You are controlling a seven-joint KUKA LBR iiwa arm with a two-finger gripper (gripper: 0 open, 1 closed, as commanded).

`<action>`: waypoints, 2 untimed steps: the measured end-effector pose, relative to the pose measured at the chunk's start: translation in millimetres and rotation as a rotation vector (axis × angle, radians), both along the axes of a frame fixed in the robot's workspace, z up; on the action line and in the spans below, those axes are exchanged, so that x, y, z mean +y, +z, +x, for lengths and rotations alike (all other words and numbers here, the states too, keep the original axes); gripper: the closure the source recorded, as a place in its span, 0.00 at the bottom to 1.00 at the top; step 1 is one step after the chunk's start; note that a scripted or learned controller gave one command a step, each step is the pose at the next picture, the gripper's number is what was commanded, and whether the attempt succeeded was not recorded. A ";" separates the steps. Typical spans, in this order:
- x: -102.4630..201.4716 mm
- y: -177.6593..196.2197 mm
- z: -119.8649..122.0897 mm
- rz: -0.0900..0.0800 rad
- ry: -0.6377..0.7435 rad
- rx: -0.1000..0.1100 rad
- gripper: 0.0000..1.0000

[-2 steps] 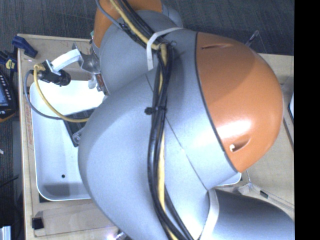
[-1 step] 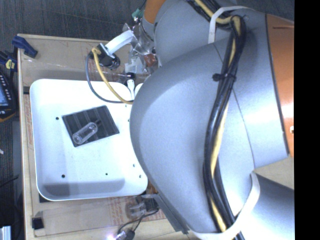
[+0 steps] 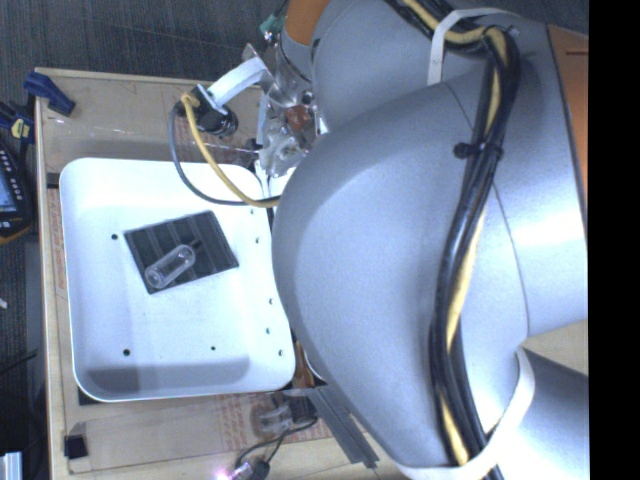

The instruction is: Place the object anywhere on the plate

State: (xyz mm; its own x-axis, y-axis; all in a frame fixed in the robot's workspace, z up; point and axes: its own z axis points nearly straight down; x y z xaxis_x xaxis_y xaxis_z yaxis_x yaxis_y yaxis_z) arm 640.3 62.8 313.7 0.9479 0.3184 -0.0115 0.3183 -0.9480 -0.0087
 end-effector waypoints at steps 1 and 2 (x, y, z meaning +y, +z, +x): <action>-11.6 129.1 -6.2 0.000 0.105 -0.014 1.00; 63.8 46.8 -37.3 -0.002 0.206 -0.006 1.00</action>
State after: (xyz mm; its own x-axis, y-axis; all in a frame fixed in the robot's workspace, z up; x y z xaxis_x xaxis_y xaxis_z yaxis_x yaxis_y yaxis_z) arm 603.0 126.6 360.5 0.8628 0.5056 -0.0068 0.5055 -0.8628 -0.0046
